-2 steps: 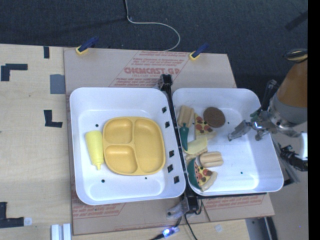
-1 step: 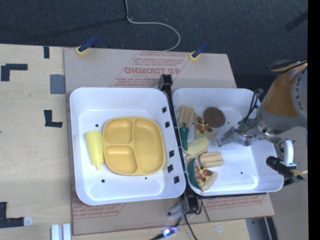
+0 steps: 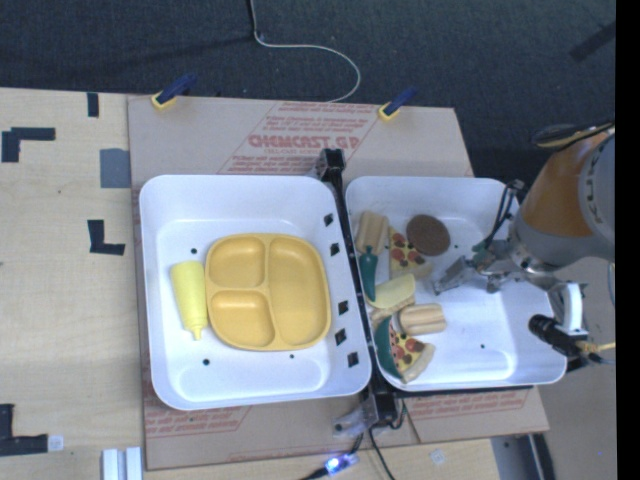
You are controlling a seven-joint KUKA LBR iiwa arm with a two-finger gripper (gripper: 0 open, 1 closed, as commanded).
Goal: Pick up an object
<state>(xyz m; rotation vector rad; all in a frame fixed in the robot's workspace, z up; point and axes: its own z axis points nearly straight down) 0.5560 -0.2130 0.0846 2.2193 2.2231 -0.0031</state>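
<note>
Judging progress, we find nothing lifted yet: the two-finger metal gripper (image 3: 462, 271) sits low in the right white plastic bin (image 3: 500, 363), right of centre, fingers spread and pinching nothing. Candidate objects cluster along that bin's left side: a round brown disc (image 3: 429, 234), pizza slice toys (image 3: 405, 252), a tan bun-like piece (image 3: 422, 319). The left white bin (image 3: 175, 368) holds a yellow divided plate (image 3: 268, 291) and yellow squeeze bottle (image 3: 189, 296).

A yellow divided plastic plate (image 3: 268, 291) fills the left white bin (image 3: 165, 203), while the arm's gripper (image 3: 452, 276) hangs over the right white bin (image 3: 500, 363) of toy food.
</note>
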